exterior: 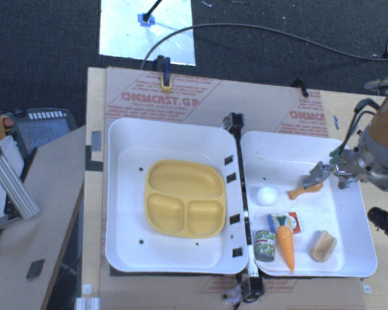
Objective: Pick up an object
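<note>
While the arm reaches in from the right, its tool (319, 173) sits low in the right bin (354, 223), touching an orange piece (306, 188). Whether it pinches that piece cannot be told.

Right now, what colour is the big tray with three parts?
The divided tray is pale yellow, seen in the camera view, lying in the left white bin.
</note>
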`<state>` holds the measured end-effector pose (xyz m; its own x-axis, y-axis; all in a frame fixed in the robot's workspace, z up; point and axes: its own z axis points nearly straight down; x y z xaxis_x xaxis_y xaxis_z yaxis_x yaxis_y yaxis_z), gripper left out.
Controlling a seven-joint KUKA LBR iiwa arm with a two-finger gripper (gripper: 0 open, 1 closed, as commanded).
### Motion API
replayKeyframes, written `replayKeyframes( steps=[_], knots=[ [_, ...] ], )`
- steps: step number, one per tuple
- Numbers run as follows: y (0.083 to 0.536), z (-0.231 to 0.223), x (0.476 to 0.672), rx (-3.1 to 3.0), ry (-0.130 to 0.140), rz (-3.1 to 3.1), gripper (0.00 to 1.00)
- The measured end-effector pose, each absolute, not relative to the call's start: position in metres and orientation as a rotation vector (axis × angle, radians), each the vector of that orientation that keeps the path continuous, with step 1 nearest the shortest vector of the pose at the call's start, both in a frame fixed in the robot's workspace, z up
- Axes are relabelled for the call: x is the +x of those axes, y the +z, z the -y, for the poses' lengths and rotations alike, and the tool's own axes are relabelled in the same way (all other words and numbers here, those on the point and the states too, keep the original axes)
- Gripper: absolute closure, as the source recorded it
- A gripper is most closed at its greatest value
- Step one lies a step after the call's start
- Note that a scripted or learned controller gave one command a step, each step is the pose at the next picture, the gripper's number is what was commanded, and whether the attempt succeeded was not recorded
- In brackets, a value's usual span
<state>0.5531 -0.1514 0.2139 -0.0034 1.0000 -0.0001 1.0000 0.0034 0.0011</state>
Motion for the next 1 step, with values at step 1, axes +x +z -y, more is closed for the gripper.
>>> replayKeyframes(
  steps=[1],
  knots=[
    [0.168, 0.1481, 0.5455, 2.221, -0.001, -2.224, 0.0]
  ],
)
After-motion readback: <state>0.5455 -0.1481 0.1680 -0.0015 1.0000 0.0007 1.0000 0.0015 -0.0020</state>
